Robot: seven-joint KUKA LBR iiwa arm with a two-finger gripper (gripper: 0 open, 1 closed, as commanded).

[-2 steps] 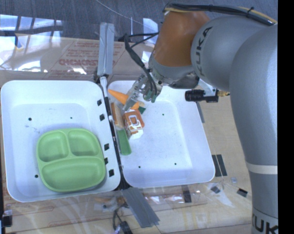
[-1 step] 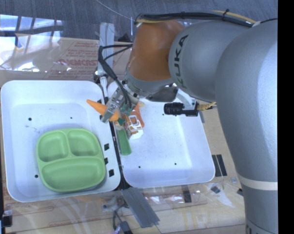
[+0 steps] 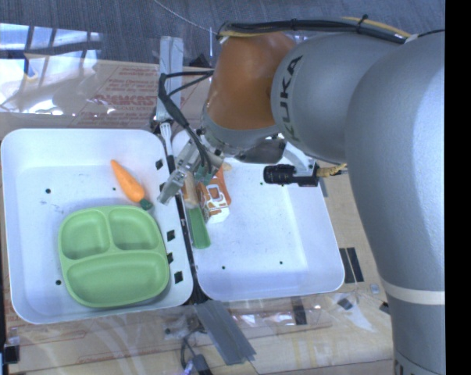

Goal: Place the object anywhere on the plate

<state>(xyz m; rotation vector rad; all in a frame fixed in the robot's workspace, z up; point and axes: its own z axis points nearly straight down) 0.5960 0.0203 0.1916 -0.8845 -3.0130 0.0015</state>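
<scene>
Camera view: pincer (image 3: 190, 180) over the right bin's (image 3: 297, 276) left edge, grip state unclear, carrot (image 3: 128, 180) beside green plate (image 3: 114, 255).

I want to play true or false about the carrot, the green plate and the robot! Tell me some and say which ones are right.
1. The carrot lies in the left bin. True.
2. The carrot sits on the green plate. False: it lies on the bin floor, just above the plate.
3. The plate has three sections. True.
4. The plate is in the right bin. False: it is in the left bin.
5. The gripper hangs near the wall between the two bins. True.
6. The small orange and white box is in the left bin. False: it is in the right bin, beside a green stick-shaped thing.
</scene>
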